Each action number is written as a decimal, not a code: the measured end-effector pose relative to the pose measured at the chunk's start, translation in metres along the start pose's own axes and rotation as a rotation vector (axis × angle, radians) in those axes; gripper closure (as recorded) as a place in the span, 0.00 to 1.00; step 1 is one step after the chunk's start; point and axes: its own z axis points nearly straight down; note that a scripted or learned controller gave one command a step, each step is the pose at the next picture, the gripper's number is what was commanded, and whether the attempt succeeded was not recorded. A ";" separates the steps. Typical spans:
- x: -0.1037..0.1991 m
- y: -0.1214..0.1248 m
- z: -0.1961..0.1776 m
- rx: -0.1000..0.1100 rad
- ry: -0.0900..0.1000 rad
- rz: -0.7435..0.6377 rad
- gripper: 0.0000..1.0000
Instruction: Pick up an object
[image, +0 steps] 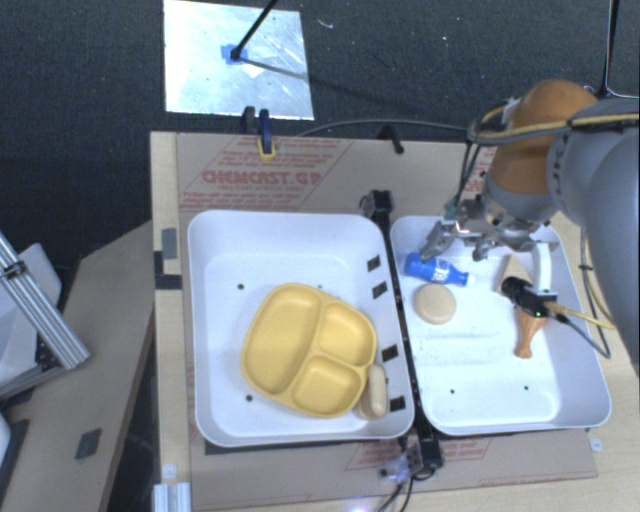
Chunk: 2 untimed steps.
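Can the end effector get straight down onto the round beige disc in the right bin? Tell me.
Probably yes. The round beige disc lies flat with nothing over it; the end effector hovers just above it, and the small blue bottle lies close beside it.

A tan bench (120, 300) stands on dark carpeted floor (80, 80), topped by a printed cardboard sheet (270, 175). A shiny square panel (235, 60) (catching bright overhead light) lies on the carpet beyond it; an aluminium rail (40, 310) angles in at left.

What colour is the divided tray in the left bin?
Yellow; the divided tray shows clearly in the camera view.
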 end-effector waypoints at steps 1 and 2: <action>-0.003 0.007 0.024 -0.026 -0.006 0.002 0.00; 0.000 0.009 0.014 -0.030 0.000 0.000 1.00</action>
